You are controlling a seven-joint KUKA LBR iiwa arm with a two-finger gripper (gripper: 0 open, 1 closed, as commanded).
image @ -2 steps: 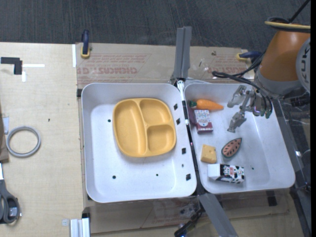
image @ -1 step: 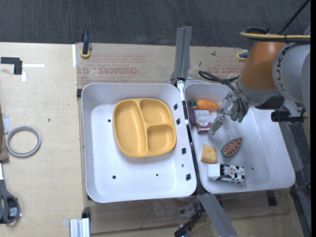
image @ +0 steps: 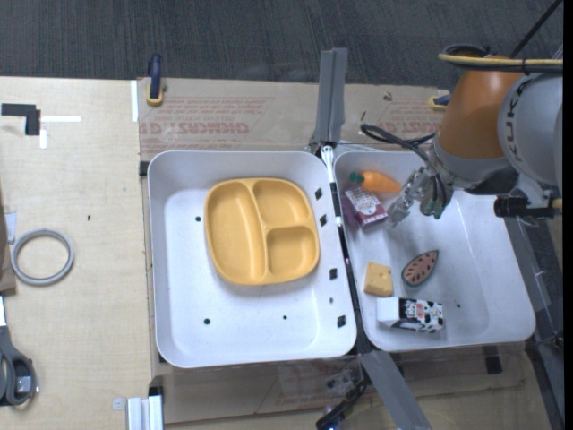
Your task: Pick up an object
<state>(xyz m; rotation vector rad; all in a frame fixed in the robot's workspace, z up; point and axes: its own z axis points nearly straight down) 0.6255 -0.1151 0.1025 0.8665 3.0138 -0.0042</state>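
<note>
Surface: pale wood table [image: 72,330] against dark carpet at the far side, with a cardboard sheet under 2 shallow white bins set side by side.

Left bin [image: 179,330]: 1 yellow divided plate [image: 261,231], 3 compartments, lying near the bin's middle.

Right bin [image: 483,303]: 5 small items.
- 1 orange carrot-shaped toy [image: 380,183], far left corner.
- 1 maroon and white packet [image: 366,207], just near of the carrot, against the left wall.
- 1 yellow block [image: 379,279], near left.
- 1 brown oval piece [image: 420,268], just right of the block, long axis running near-left to far-right.
- 1 black and white carton [image: 412,313], at the near wall, long axis left to right.

Loose on the table, left: 1 grey ring [image: 40,256]; scissor handles at the near left edge.

Arm: 1, grey with orange band, entering from the right, wrist tipped down and leftward over the far part of the right bin.

Gripper [image: 407,204]: the fingers appear spread apart, with nothing between them, tips pointing near-left.

Key relation: the packet lies just left of the fingertips, close but apparently not touching; the carrot lies left and slightly farther. The other 3 items sit well nearer in the bin. Judged the likeliest target: the packet, which would call for a short reach left and down.
</note>
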